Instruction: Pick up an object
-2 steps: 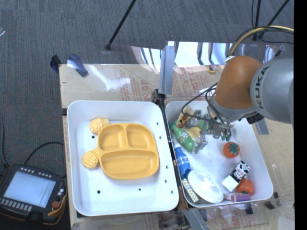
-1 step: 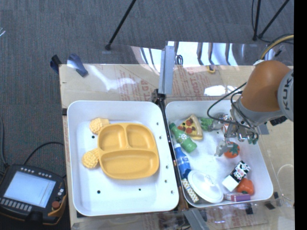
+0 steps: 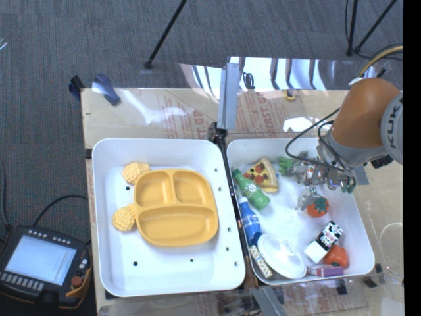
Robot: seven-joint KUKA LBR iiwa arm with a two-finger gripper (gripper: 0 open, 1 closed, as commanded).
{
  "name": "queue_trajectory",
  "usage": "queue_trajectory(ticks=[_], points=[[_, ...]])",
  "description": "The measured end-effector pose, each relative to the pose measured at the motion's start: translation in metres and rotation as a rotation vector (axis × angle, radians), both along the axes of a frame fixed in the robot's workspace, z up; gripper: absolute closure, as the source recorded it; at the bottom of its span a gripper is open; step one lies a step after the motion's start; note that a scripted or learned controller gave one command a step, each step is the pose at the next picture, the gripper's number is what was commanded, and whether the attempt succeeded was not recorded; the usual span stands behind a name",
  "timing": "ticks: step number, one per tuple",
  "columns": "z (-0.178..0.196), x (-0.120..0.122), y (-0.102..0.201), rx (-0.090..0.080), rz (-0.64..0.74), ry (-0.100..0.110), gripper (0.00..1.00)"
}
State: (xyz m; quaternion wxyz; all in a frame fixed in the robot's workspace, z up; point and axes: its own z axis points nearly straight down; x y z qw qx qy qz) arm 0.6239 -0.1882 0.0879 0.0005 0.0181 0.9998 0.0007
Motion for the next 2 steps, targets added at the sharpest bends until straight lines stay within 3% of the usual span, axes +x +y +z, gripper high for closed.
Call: queue_trajectory(ticks=[1,2], points=[[0.000,0.000,-0.002,-0.001,0.069,-0.001,0.00],[-0.001,0.012,-0.016,0.003,0.235,0.011,0.00]])
